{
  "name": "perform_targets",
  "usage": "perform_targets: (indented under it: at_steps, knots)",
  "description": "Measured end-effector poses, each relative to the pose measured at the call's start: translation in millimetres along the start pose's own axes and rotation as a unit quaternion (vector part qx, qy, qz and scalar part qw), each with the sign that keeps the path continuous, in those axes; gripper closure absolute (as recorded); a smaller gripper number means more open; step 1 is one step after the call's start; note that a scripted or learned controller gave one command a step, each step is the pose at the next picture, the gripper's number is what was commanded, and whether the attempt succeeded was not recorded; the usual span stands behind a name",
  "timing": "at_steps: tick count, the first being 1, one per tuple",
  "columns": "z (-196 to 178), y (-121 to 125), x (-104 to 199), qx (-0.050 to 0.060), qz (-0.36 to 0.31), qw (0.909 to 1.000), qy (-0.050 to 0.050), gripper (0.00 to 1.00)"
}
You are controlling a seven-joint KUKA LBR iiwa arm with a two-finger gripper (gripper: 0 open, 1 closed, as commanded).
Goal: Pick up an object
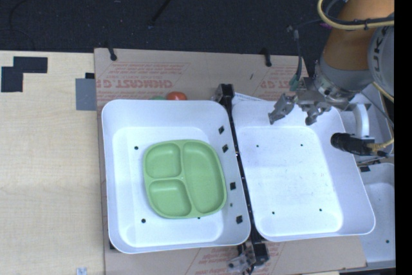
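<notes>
Jaws [297,111] sit over the far edge of the right bin [302,228], near its far-right corner, spread apart with nothing between them. Green divided plate [185,178] lies flat in the middle of the left bin [122,138], well apart from the jaws. Small orange-red object [176,96] sits on the cardboard just beyond the left bin's far edge.

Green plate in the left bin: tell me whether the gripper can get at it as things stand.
Probably yes. The green plate lies flat and alone in the left bin, nothing over it. The gripper hovers open at the right bin's far edge, and only the low divider lies between.
</notes>
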State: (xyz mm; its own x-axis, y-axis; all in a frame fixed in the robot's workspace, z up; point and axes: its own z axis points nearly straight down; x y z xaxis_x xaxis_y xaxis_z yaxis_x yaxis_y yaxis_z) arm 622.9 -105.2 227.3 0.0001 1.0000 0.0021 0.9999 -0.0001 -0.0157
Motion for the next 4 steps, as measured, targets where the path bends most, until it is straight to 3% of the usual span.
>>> perform_targets:
  at_steps: [1, 4]
  knots:
    - [-7.8, 2.3, -0.1, -0.006, -0.001, 1.0, -0.001, 0.0]
    - [142.3, 5.0, 5.4, -0.005, -0.001, 1.0, 0.0, 0.0]
